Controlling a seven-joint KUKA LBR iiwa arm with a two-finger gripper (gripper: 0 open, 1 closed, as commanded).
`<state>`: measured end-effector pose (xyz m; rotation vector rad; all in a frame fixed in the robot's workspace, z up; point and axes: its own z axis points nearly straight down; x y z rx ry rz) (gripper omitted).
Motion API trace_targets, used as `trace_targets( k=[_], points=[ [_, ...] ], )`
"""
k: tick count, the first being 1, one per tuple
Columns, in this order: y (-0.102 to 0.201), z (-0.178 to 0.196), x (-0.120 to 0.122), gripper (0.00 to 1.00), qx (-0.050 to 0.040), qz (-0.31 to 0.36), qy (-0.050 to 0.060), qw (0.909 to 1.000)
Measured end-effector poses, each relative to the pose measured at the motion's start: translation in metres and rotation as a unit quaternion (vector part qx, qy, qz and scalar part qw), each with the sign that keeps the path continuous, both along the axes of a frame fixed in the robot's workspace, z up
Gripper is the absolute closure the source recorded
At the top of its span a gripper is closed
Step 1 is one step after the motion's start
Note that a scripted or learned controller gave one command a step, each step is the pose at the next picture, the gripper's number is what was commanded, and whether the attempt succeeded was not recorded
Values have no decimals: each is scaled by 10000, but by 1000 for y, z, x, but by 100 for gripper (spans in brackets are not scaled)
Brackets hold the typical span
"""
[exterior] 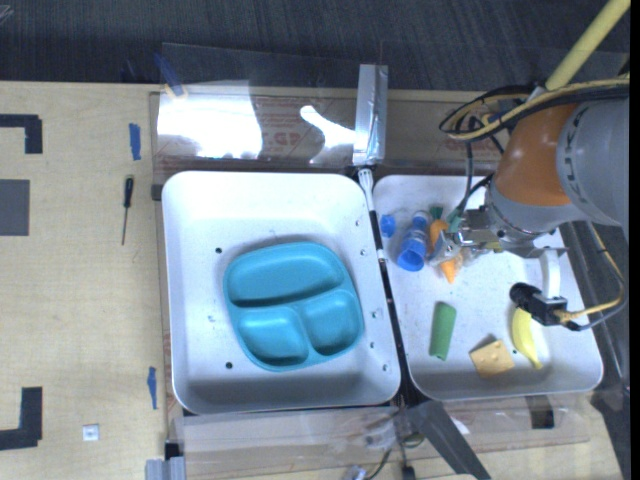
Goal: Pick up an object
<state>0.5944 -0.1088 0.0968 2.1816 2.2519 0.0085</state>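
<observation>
You've got the arm (560, 168) reaching into the right bin (580, 373), with the gripper (462, 236) low by a blue bottle (412, 243) and an orange bit (450, 265). A green block (442, 330), a tan wedge (491, 357) and a banana (526, 338) lie nearer the front. The left bin (190, 208) holds a blue divided tray (293, 303). A screwdriver (126, 208) lies on the worktop (70, 298).

The right bin (575, 368) holds the loose things: a blue cup (412, 251) lying on its side near the bin's left wall, a small orange piece (449, 266) just beside it, a green cylinder (442, 330) lying lengthwise lower down, a tan wedge (491, 357) near the front edge, and a yellow banana (526, 337) just beside the wedge
</observation>
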Motion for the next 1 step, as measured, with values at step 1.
trace_targets(
  k=[1],
  points=[
    [72,89,44,100,11,-673,24,9977]
  ],
)
